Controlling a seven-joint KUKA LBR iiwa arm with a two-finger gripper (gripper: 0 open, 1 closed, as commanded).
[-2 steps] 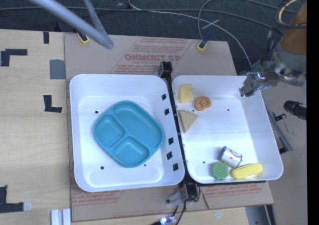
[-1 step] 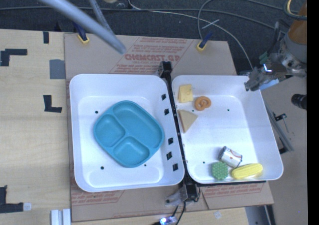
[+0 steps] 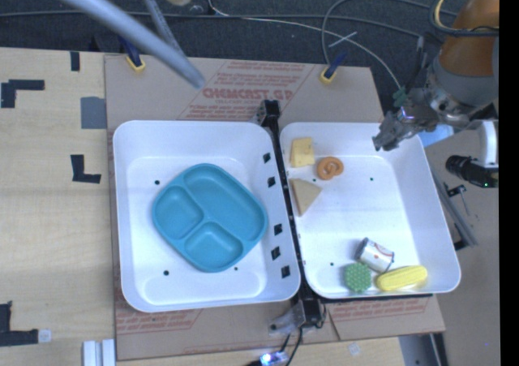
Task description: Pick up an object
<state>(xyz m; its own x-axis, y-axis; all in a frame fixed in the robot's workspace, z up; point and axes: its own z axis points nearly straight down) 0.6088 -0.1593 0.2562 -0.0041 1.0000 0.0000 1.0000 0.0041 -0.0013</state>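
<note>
Left half of frame: left bin (image 3: 130,194) carrying a blue divided tray (image 3: 209,216), flat, broad, rigid plastic by look; too wide for a pinch except at rim, so prob. a poor pick.

Centre-right: right bin (image 3: 434,194) w/ the small stuff. Upper left of that bin: yellow block (image 3: 302,152), just beside it an orange ring-like piece (image 3: 329,167), below them a tan wedge (image 3: 306,195) near the divider. All look like light toy food, stiff, smooth; block's flat parallel sides prob. the safest hold, wedge likely to squirt out on slanted faces.

Lower right of bin: silver can-like cylinder (image 3: 375,255), green round piece (image 3: 357,277), yellow corn-like piece (image 3: 401,277), clustered, touching or nearly so; crowded, hard to get pads in. Corn best taken across its narrow width.

Right edge, upper: gripper (image 3: 389,135) hovering over bin's upper right corner, well apart from every item. Spread or pressed together: cannot tell, too dark and small. Nothing seen pinched.
</note>
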